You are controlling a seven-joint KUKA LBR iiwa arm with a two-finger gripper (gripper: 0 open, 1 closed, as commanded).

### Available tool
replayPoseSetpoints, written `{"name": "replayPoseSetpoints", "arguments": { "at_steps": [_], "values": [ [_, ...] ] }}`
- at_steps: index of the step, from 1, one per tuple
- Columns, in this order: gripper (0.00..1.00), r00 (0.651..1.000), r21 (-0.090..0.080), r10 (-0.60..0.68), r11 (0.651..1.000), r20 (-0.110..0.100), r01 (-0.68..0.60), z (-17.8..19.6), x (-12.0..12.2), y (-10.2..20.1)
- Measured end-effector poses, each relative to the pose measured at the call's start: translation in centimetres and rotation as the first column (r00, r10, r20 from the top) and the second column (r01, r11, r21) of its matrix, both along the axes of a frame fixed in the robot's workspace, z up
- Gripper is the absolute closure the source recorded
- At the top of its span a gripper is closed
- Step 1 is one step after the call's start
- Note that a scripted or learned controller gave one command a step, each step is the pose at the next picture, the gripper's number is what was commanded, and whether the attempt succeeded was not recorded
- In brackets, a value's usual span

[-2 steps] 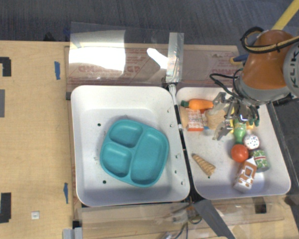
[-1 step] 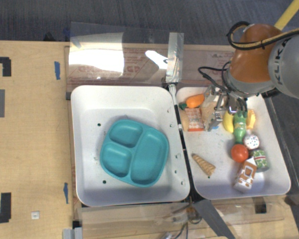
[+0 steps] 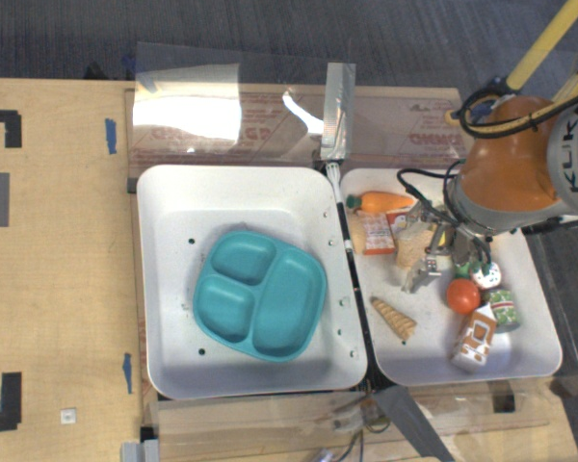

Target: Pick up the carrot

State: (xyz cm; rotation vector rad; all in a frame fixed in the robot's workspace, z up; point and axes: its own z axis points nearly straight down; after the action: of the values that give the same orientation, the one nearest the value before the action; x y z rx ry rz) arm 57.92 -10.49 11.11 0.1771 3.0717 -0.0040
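Note:
The carrot (image 3: 385, 201), orange with a green top, lies on its side at the far left corner of the right bin (image 3: 539, 349). My gripper (image 3: 424, 269) hangs below the orange wrist band (image 3: 506, 166), over the middle of that bin. It is nearer the camera than the carrot and apart from it. Its fingers (image 3: 413, 279) stand open with nothing between them, just beside a pale beige item (image 3: 408, 246).
In the right bin there are also an orange packet (image 3: 377, 235), a red tomato (image 3: 462, 296), an ice cream cone (image 3: 393, 318), a small carton (image 3: 476, 341) and a green and white item (image 3: 502, 308). A teal divided plate (image 3: 260, 295) sits in the left bin (image 3: 164, 210).

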Motion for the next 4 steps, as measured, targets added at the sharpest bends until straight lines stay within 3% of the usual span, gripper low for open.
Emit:
{"name": "replayPoseSetpoints", "arguments": {
  "at_steps": [1, 2, 3, 4],
  "values": [
    [0.0, 0.924, 0.004, -0.376, 0.926, -0.075, 0.377, -0.7, 8.1, 0.4],
    [0.0, 0.855, 0.026, -0.519, 0.854, -0.024, 0.519, -0.8, 3.7, 1.2],
    [0.0, 0.772, 0.023, -0.634, 0.772, -0.047, 0.636, -0.7, 5.9, 1.0],
    [0.0, 0.517, 0.041, -0.855, 0.516, -0.042, 0.856, -0.8, 5.5, 0.9]
  ]
}}
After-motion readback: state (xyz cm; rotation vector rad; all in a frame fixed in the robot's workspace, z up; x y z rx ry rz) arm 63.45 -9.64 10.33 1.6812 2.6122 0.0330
